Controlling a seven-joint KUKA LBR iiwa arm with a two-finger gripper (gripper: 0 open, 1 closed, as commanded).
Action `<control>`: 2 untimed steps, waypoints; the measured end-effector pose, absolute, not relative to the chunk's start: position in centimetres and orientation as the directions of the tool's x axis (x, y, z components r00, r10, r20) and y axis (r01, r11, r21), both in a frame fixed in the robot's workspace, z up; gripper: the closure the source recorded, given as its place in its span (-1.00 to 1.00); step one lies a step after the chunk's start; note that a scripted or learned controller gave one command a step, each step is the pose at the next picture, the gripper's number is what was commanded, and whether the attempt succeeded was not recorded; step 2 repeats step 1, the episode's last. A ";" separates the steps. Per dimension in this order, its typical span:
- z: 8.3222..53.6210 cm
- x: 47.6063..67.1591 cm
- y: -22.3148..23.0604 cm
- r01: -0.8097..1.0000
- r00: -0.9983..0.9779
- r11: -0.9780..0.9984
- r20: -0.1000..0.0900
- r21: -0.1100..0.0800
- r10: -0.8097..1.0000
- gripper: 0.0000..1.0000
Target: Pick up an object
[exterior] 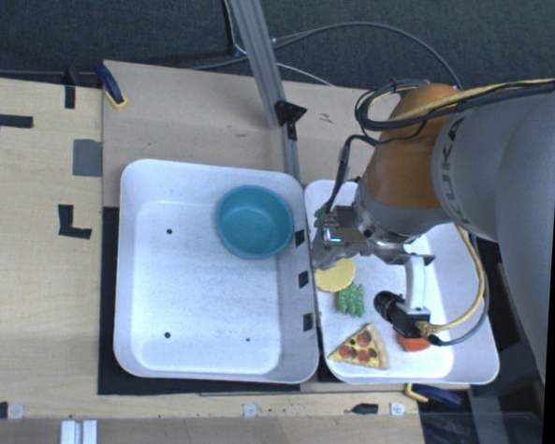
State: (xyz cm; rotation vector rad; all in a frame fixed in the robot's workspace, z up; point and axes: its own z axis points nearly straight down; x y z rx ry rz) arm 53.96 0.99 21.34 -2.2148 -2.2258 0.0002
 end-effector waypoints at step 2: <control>21.5 54.6 7.2 1.000 -0.005 0.005 0.001 -0.001 1.000 1.00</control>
